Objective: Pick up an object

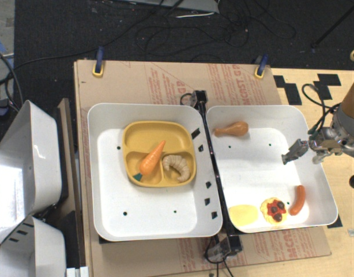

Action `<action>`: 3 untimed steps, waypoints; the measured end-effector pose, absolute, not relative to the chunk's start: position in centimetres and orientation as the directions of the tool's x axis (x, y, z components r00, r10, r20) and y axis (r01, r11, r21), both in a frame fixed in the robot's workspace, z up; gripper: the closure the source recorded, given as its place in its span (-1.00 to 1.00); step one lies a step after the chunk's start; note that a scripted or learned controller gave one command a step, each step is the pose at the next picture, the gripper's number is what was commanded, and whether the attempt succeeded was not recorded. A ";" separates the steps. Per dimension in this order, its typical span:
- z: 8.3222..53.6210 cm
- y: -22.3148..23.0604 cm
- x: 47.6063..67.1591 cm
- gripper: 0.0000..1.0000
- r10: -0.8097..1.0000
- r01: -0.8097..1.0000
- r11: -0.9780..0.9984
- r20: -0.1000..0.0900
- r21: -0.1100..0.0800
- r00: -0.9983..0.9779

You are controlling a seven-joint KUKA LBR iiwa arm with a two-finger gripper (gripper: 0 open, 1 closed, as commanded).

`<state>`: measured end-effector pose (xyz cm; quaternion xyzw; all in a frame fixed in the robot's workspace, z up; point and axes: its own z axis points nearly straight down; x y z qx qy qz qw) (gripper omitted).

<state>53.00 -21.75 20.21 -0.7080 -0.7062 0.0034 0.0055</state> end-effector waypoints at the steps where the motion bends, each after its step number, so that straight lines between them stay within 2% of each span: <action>1: 20.9 -21.7 53.3 -1.00 1.000 1.000 0.001 -0.001 0.000 -0.001; 3: 9.3 -21.0 53.3 -1.00 1.000 1.000 -0.001 0.001 -0.004 0.001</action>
